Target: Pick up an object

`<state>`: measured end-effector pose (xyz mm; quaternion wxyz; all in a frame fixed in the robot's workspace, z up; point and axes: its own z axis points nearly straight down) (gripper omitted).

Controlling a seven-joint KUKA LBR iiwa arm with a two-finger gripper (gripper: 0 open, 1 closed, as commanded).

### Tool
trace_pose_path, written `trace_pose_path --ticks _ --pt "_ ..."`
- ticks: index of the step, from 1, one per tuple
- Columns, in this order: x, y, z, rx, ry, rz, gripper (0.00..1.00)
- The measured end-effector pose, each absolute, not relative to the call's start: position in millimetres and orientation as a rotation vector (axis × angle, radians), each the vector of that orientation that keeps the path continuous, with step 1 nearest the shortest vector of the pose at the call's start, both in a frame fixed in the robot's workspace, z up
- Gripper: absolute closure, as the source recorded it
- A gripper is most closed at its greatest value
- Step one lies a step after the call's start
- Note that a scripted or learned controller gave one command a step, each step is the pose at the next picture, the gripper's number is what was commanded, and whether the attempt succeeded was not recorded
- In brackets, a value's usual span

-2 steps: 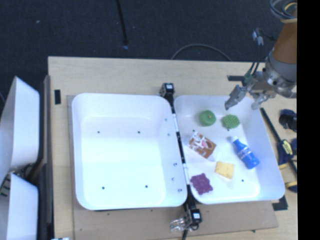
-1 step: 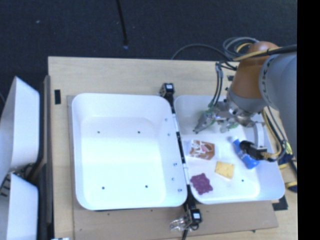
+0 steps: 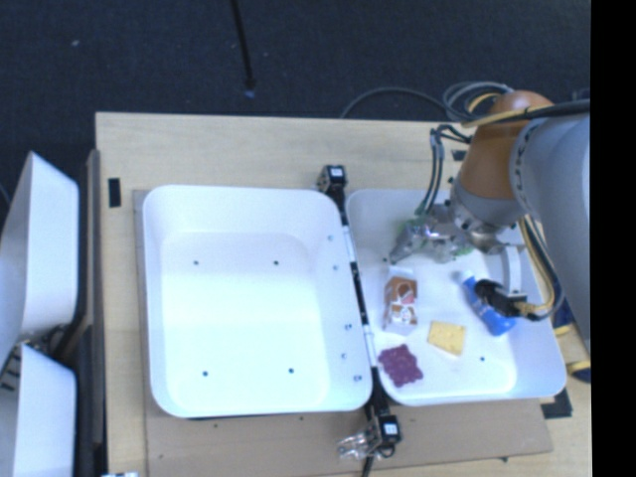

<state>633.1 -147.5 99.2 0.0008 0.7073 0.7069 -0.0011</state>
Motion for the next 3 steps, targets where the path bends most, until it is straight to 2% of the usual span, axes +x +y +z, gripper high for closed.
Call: trace_pose_path --ticks 1,2,3 --pt "668.6 -145.1 102.1 2.214 2.223 0.005 0.00" --pt "667.9 -146.5 113.7 2.213 2.222 0.003 1.00" --pt "675.5 -45.1 208.4 2.204 2.230 0.015 1.00"
